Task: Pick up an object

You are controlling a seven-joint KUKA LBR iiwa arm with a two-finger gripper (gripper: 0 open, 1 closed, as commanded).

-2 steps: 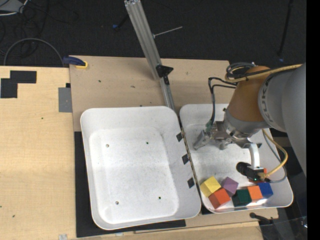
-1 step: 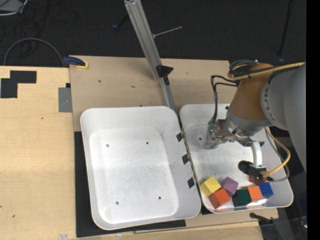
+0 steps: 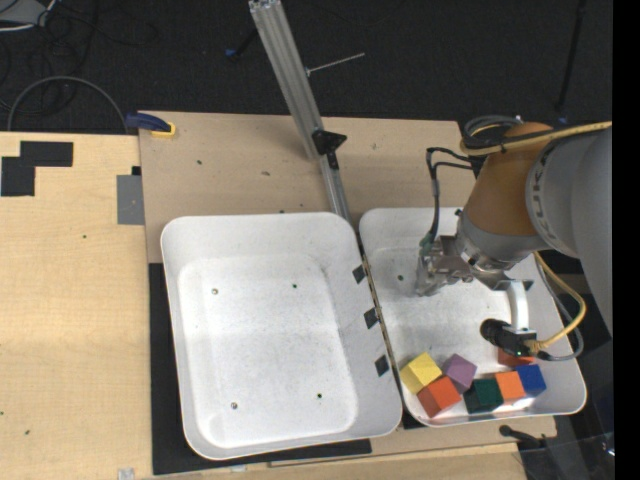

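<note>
Fingers (image 3: 432, 280): we cannot tell open or closed, nothing visibly held | cubes: yellow cube (image 3: 422, 370), purple cube (image 3: 460, 369), red cube (image 3: 438, 396) cluster at right bin's (image 3: 400, 238) six o'clock | risk: we judge tight packing could spoil the grasp.

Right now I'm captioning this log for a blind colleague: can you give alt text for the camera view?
A grey arm with its gripper reaches into the right bin, over bare floor, apart from the blocks clustered in that bin's near corner: yellow, purple, red, green, orange and blue. The left bin lies beside it.
</note>
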